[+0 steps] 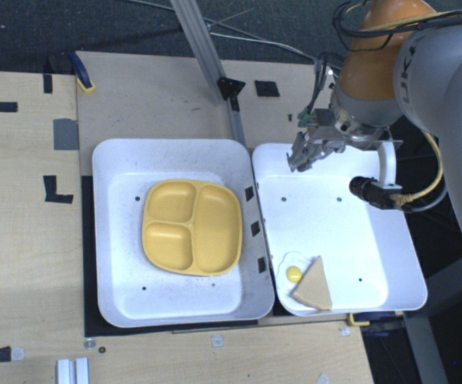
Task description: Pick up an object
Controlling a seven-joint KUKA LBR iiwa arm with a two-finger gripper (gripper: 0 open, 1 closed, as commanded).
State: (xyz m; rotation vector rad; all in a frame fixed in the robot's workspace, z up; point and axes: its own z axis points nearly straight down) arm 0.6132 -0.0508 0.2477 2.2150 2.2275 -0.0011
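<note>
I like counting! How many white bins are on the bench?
2. The left bin holds a yellow plate; the right bin sits beside it, under the gripper.

Two white bins sit mid-frame: the left bin [111, 238] holds a plain yellow tray [192, 226], the right bin [375, 246] a small yellow ball [294, 274] and a tan wedge [314, 286] at its lower left. The desk [23, 238] is pale wood with black and grey tape marks at the left. The arm [435, 62] at upper right is grey with an orange band; its claw [304, 157] is dark grey. The floor [71, 10] along the top is dark.
</note>
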